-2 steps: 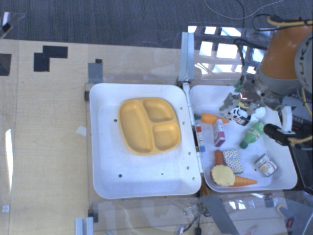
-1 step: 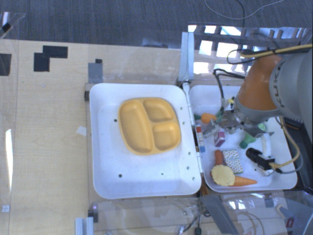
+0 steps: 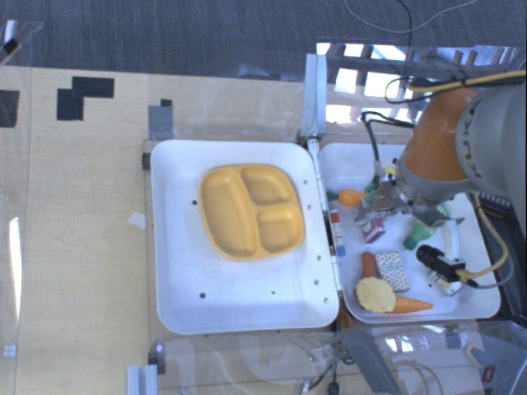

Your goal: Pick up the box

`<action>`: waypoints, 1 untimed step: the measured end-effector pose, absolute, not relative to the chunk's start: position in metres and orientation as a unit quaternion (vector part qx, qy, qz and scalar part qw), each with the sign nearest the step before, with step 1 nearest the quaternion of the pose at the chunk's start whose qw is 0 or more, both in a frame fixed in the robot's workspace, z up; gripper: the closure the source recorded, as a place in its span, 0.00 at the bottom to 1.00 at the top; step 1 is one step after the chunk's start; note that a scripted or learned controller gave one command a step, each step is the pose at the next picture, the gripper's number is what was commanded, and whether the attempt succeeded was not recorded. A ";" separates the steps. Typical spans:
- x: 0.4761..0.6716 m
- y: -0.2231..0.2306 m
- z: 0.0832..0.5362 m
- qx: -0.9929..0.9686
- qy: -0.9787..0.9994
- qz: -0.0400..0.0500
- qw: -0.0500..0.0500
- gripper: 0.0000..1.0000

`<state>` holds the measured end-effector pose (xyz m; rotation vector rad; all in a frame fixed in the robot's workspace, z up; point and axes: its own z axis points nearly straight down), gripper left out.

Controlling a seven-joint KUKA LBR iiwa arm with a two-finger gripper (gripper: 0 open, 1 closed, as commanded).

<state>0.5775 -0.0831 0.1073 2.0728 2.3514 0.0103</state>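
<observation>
A small maroon and purple box [image 3: 373, 230] lies in the right bin [image 3: 486, 303], left of its middle. My gripper [image 3: 375, 211] hangs right over it, its tip at the box's upper edge, with the grey and orange arm reaching in from the right. I cannot make out whether it touches the box. A flat checkered packet [image 3: 393, 268] lies nearer the front of the same bin.
Around the box are an orange piece [image 3: 351, 196], a green object [image 3: 416, 235], a red piece [image 3: 368, 263], a yellow round item [image 3: 375, 295] and a carrot [image 3: 410, 305]. The left bin [image 3: 173, 303] holds a yellow divided plate [image 3: 251, 211].
</observation>
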 end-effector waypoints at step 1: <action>0.567 -0.021 0.186 0.651 0.759 0.002 0.002 1.00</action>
